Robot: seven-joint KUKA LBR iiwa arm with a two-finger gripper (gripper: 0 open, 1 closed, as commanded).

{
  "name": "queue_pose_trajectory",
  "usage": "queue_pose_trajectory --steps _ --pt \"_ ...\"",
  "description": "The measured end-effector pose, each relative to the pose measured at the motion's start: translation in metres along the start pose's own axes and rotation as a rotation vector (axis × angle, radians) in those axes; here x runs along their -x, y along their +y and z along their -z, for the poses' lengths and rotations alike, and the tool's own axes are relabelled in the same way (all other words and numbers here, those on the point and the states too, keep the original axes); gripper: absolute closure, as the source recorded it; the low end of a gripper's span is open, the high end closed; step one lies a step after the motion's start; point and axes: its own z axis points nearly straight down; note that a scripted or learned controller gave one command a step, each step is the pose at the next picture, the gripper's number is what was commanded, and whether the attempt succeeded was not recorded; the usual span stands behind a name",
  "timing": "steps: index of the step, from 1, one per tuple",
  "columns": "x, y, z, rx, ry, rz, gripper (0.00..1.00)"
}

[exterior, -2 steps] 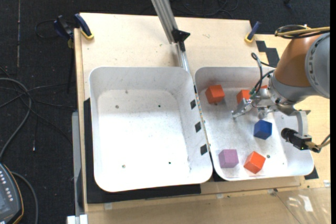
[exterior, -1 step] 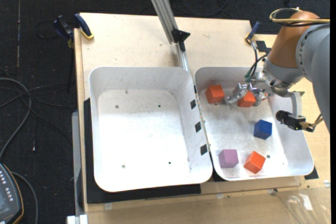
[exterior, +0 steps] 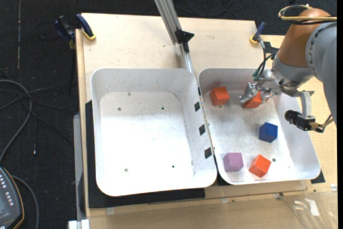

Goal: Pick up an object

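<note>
- Orange block [exterior: 253, 100] at the right bin's [exterior: 300, 161] far side, looking small, light, stiff; flat opposite faces best for pinching.
- Gripper [exterior: 251, 96] right over it, seemingly clenched about it; grasp unconfirmed.
- Second orange cube [exterior: 219, 96] just left; blue cube [exterior: 268, 132], purple cube [exterior: 233, 161] nearer.

Two smooth white plastic bins [exterior: 144, 131] sit on a pale, matt wooden bench [exterior: 134, 40]; a ribbed metal rail [exterior: 161, 0] gleams above.
</note>
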Motion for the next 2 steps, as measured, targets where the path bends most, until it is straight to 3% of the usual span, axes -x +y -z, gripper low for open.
queue_pose_trajectory --steps 1,2 --pt "-0.068 0.025 0.080 0.013 0.000 0.004 1.00" --pt "-0.166 -0.009 0.090 0.000 0.003 0.004 1.00"
